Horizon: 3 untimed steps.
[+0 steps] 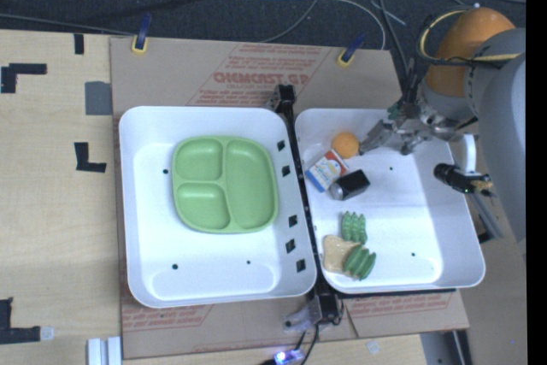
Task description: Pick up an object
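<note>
Nearest the camera: shallow white right bin (444, 269), front edge sitting low in frame on the desk (51, 209). Shallow white left bin (145, 269) is carrying a light-green divided plastic plate (226, 184). Grey arm with orange band (466, 43) is reaching in over the right bin's back corner. End effector (374, 141) is hovering low, gripping nothing; whether it is open or closed I cannot tell. Likely target: small round orange ball (344, 144), lying just beside the tip, on the side toward the left bin. Ball has no long axis. Nearby: black blocky object (350, 183), blue-and-white packet (321, 173), green ridged toy pieces (355, 228) toward the front.
</note>
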{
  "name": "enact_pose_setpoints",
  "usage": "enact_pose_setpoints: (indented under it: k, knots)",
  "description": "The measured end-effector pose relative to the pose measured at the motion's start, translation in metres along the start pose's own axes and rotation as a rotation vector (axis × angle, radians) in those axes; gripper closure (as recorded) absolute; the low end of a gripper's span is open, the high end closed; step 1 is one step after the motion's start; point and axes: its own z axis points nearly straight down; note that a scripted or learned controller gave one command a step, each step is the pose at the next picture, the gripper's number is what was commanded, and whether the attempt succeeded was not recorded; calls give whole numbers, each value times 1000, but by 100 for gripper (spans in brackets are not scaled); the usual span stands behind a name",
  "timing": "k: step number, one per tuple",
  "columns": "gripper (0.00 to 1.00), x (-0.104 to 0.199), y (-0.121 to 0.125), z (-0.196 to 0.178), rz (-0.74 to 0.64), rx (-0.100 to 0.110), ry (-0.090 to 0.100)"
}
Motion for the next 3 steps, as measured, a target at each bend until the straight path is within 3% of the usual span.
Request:
enact_pose_setpoints:
  k: [1, 3]
  knots:
    - [100, 0, 1, -12, -2, -4, -3]
    - [100, -3, -3, -137, 2, -4, 2]
